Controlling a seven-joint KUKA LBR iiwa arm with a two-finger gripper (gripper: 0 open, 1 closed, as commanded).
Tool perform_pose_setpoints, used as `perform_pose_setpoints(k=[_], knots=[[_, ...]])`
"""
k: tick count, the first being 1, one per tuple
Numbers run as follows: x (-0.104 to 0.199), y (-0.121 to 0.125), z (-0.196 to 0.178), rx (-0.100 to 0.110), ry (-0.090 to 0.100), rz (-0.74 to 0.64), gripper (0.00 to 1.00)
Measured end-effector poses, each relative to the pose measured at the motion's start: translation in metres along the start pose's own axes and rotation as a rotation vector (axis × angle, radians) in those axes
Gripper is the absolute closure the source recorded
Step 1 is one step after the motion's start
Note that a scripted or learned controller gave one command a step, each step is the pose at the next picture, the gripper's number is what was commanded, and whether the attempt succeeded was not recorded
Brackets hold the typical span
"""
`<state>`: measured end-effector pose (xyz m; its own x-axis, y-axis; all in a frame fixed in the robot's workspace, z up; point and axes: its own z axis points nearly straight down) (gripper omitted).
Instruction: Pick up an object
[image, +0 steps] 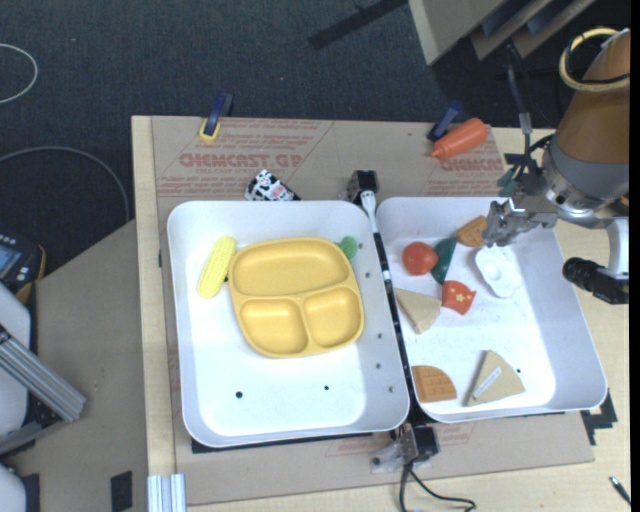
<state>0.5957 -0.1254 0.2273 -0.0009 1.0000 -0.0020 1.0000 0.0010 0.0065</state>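
Over the right bin (575, 330), tool (497, 228) state cannot be told; centre it above the white piece (497, 272) before descending.

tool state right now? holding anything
tool: over the right bin near its far edge; open or shut cannot be told, nothing seen held.

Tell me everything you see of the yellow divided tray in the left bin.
The yellow divided tray looks like matte moulded plastic with rounded corners. It has three compartments: one wide one along the far side and two smaller ones nearer the camera. It lies flat, slightly rotated, in the far half of the left bin. A corn cob lies against its left edge; something green peeks out at its far right corner.
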Motion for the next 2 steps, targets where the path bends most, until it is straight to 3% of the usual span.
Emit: perform_pose_setpoints(k=[2], knots=[[0.1, -0.033, 0.017, 0.011, 0.005, -0.004, 1.0]])
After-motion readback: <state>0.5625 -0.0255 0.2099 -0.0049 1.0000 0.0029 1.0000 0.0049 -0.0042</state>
